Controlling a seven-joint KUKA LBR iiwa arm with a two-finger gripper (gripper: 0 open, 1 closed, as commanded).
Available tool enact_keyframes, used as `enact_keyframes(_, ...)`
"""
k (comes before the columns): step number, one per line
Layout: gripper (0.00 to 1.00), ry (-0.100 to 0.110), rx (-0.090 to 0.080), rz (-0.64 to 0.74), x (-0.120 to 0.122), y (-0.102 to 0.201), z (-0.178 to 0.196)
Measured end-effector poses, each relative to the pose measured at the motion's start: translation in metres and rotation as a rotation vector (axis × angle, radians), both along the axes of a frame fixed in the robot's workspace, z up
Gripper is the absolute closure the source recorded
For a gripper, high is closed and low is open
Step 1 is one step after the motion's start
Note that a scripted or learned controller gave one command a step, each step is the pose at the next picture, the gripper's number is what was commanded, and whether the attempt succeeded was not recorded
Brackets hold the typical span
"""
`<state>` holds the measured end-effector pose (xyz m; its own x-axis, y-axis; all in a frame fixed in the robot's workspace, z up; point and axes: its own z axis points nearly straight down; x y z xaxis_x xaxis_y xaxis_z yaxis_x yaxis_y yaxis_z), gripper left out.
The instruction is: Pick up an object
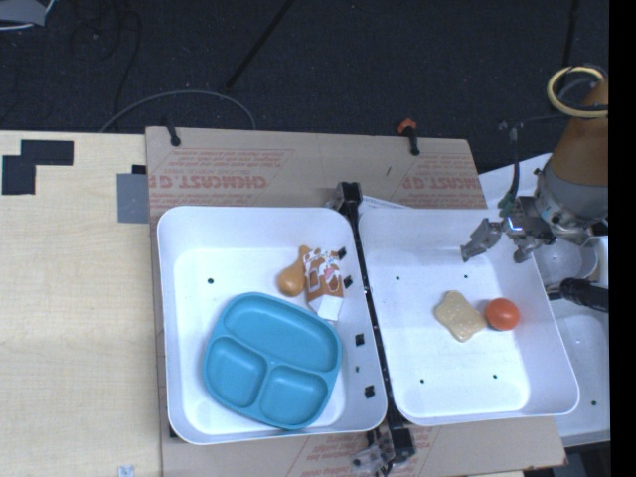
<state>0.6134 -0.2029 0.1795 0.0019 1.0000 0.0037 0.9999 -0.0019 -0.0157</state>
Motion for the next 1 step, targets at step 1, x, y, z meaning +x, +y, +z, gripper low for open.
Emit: enact_keyframes(1, 0.00, -0.013, -0.003, 0.002, 0.0033, -0.0001, 0.0082)
